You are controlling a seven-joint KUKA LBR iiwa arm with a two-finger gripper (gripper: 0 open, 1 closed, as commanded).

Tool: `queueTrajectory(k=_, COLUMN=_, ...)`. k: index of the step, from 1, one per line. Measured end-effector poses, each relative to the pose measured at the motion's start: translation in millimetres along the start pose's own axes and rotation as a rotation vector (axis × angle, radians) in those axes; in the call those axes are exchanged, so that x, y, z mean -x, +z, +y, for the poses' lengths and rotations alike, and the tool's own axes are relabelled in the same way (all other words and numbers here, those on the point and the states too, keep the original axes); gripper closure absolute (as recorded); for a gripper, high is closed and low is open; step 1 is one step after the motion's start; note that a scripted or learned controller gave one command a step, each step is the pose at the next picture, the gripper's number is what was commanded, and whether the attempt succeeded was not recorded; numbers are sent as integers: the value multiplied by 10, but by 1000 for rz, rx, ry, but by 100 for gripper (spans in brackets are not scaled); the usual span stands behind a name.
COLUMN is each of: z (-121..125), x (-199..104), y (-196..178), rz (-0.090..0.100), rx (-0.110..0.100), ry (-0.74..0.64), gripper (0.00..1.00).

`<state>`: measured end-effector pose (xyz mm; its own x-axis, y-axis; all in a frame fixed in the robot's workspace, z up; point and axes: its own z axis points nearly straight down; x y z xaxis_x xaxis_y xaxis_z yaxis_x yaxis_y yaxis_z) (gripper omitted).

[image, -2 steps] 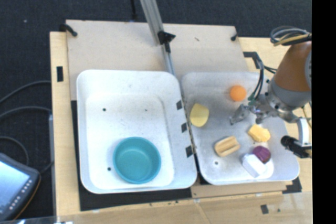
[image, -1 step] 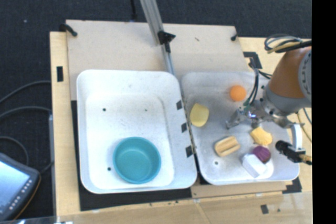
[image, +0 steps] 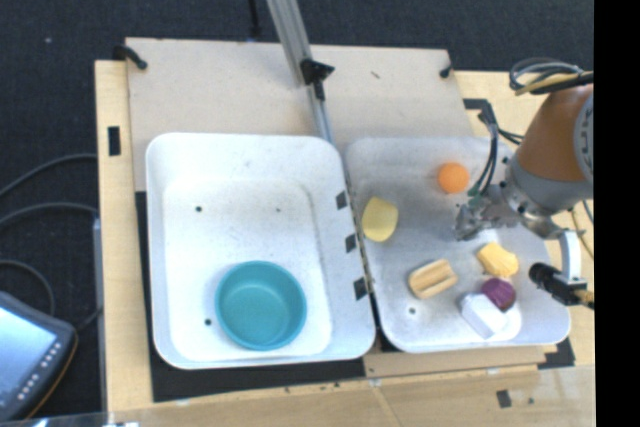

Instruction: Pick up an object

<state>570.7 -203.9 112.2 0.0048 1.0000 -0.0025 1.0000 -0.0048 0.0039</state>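
Two white bins sit on the bench (image: 115, 215); the gripper (image: 470, 220), grip state unreadable, hovers beside an orange ball (image: 453, 177).

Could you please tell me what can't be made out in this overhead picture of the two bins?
- Hand: small and dark in the camera view, against the right bin; its state is unclear.
- Arm: cut off by the right edge of the camera view.
- White object: partly covered by the purple object; its shape is unclear.
- Yellow object beside the hand: too blurred to identify.
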Motion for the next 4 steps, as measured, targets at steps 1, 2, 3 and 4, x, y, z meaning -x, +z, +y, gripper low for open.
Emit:
queueTrajectory(k=1, z=82, x=20, y=-628, rz=0, rx=4, ry=-8, gripper=100)
queueTrajectory(k=2, z=100, x=36, y=-1173, rz=0, rx=4, ry=-8, gripper=100)
queueTrajectory(k=3, z=101, x=-465, y=-1301, rz=3, rx=0, ry=-12, gripper=100)
queueTrajectory(k=4, z=105, x=-984, y=-1203, rz=3, rx=-3, ry=-12, gripper=100)
